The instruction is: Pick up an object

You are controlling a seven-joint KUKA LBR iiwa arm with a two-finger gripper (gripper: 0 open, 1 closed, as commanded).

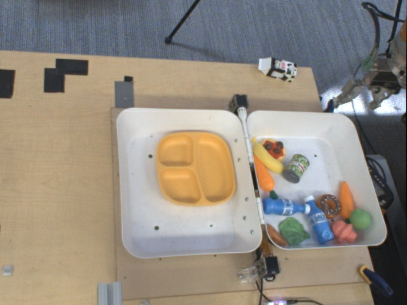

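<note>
My gripper: at the upper right of the camera view, above the floor beyond the far right corner of the right bin, well apart from everything in it. I cannot tell whether it is open or closed; it is small and blurred against bright glare.

Right bin, contents, all lying on its floor:
- yellow banana, near the left wall, slanted
- red and black item, touching the banana's far side; too small to identify
- green can, on its side, just right of the banana
- orange carrot, just below the banana, by the left wall
- blue bottle, lying crosswise
- second blue bottle, tilted, its white cap towards the first bottle
- brown ring doughnut, just beside the second bottle
- second carrot, near the right wall
- green ball, in the near right corner
- pink item, touching the ball
- green leafy item, at the near wall
- brown item, in the near left corner, partly under the leafy item

Left bin: one yellow-orange divided plate with three compartments, roughly central.

Surface: tan board carrying both bins side by side. A small black and white toy sits on it beyond the bins.
</note>
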